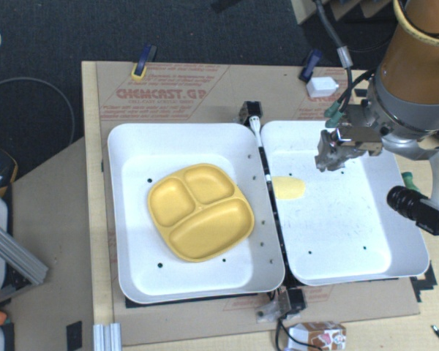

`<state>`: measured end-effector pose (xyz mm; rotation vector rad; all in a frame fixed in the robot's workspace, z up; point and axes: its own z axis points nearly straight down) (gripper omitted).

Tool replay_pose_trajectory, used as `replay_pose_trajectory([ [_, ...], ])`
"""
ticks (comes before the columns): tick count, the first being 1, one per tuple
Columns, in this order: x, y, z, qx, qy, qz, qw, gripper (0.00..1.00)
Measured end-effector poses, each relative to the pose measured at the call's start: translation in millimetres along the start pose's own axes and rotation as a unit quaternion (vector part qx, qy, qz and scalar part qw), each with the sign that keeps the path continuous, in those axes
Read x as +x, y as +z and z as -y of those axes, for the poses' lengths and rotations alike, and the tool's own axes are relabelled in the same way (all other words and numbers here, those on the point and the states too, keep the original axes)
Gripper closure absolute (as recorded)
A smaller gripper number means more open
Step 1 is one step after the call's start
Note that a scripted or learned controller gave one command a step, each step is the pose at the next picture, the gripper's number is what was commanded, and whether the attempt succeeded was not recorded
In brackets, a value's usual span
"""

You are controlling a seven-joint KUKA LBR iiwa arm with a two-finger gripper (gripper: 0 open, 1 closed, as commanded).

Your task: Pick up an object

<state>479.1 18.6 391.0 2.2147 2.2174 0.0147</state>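
Observation:
A small pale yellow object point(288, 188) lies flat in the right bin point(351, 262), close to its left wall. A yellow three-compartment plate point(200, 210) sits in the middle of the left bin point(132, 269). My gripper point(329, 161) hangs over the upper middle of the right bin, to the right of and a little above the small yellow object, apart from it. Nothing shows between its fingers.
The grey and orange arm point(417, 50) fills the upper right corner. A black fixture point(413, 205) sticks in at the right bin's right edge. Clamps point(141, 63) and a white block point(322, 87) sit on the cardboard board behind the bins.

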Motion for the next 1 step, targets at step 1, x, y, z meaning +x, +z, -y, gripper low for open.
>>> replay_pose_trajectory([
  [1,48.4,-13.9,-0.8,0.003,-0.002,0.0,1.0,1.0],
])
